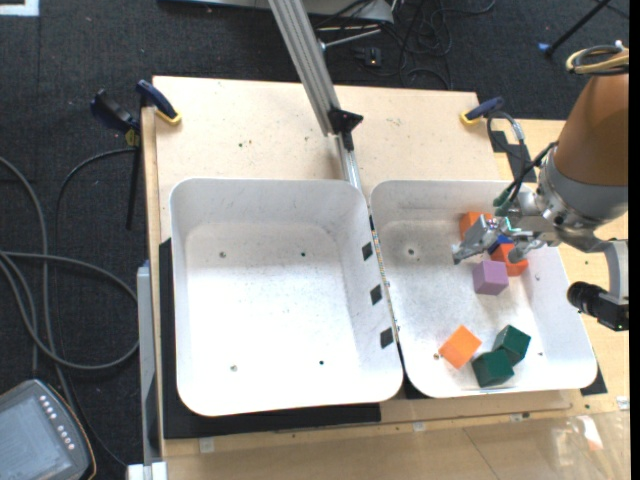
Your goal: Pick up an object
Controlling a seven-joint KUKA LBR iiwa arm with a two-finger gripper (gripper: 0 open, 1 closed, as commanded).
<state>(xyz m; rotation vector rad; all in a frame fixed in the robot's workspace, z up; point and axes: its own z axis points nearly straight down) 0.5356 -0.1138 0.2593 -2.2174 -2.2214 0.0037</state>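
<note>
My gripper (492,240) hangs over the upper middle of the right bin (420,208), reaching in from the right. A purple block (490,277) lies just below it in the view. An orange block (469,223) sits right behind the gripper, partly covered by it. A red-orange block (516,262) peeks out at its right side. Lower in the bin lie another orange block (460,347) and two dark green blocks (514,342) (493,369). I see nothing lifted off the bin floor.
The left bin (200,218) adjoins the right one along a shared wall. A slanted metal post (305,48) rises from the back of the bench between them. Clamps (158,101) (482,110) grip the bench's rear corners.
</note>
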